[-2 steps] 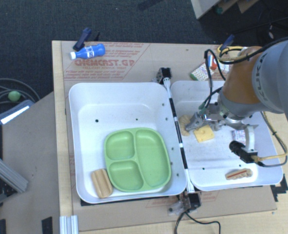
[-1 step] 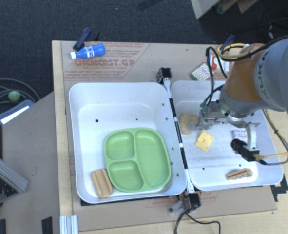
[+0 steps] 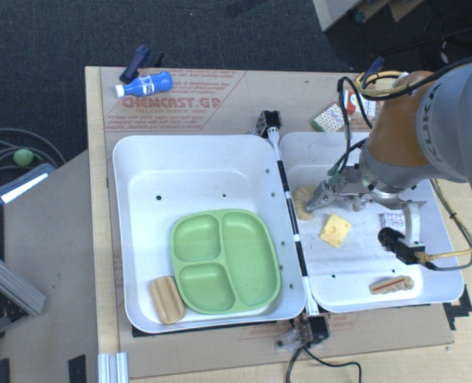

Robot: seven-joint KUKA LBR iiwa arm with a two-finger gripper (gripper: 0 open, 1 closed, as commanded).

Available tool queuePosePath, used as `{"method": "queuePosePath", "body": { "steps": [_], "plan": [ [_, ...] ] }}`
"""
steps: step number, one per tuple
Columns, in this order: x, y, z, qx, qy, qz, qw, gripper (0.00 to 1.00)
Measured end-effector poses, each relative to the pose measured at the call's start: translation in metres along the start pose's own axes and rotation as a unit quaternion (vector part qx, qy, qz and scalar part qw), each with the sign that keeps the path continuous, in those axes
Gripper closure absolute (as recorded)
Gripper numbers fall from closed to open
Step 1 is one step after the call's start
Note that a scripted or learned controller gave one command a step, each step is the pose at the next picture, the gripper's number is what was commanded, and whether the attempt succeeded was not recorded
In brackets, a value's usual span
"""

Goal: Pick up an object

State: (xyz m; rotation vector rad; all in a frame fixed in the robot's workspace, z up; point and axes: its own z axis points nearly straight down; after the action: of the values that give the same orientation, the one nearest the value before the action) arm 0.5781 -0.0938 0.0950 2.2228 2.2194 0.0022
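Yellow cheese wedge sits loose on the floor of the right bin, just below the gripper. We read that as the likeliest target, tho the task names no particular obj.

Progress: we judge nothing picked yet. The arm reaches in from the right w/ its wrist low over the right bin, claw end pointing left toward the divider. We can't tell whether the claw is open or closed; the metal parts blur together, and we see nothing lifted w/ it. Left to do, by our guess: settle on an obj, close on it, raise it clear.

Orientation: the cheese looks roughly square-ish, turned diamond-wise, so no strong long axis; one corner points down-left. A tan lump lies at the bin's left wall, near the claw. The hot dog lies near the front wall, long axis about left-right, well apart from the claw.

Left bin holds a green tray and a bread piece.
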Motion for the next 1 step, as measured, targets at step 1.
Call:
{"method": "queuePosePath", "body": {
  "steps": [1],
  "plan": [
    [0.0010,-0.0361,0.0108,0.001,0.000,0.000,1.0000,0.00]
  ]
}}
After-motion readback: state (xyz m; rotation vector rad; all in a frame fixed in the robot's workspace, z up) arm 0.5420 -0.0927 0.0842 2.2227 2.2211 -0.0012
